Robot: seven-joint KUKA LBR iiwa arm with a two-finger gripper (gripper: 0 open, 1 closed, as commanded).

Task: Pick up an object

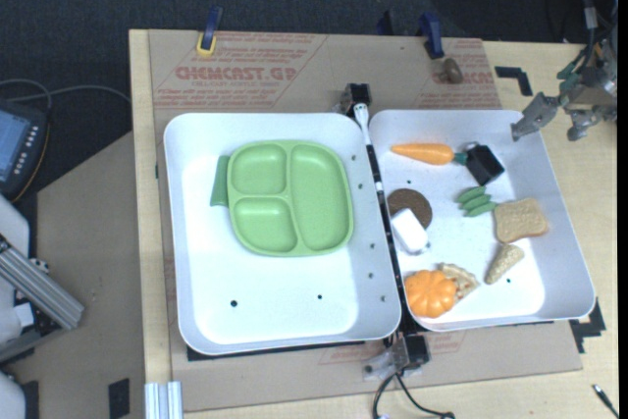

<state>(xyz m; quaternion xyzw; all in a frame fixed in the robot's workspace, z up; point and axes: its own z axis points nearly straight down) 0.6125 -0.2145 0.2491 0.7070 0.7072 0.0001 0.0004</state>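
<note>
Bins are counted as two, set side by side on the bench (294, 74). One green divided plate (290, 197) with three compartments is seen in the left bin (275, 309), toward its far edge, with a darker green piece showing at the plate's left side.

Eight things are counted in the right bin (549, 289). One carrot (424, 153) lies near the far edge, with one black block (483, 164) just beside its right end. One small green vegetable (475, 201) is placed below the block. One brown disc (410, 205) sits near the left wall, touched by one white block (409, 232). One slice of bread (519, 220) lies toward the right edge, and one tan wedge (504, 264) is just below it. One orange pumpkin (432, 293) rests at the near edge, with a pale scrap touching its right side.

One gripper (561, 113) is seen at the far right corner of the right bin, above its rim, well apart from every item. Nothing is seen between its fingers, which appear spread.
</note>
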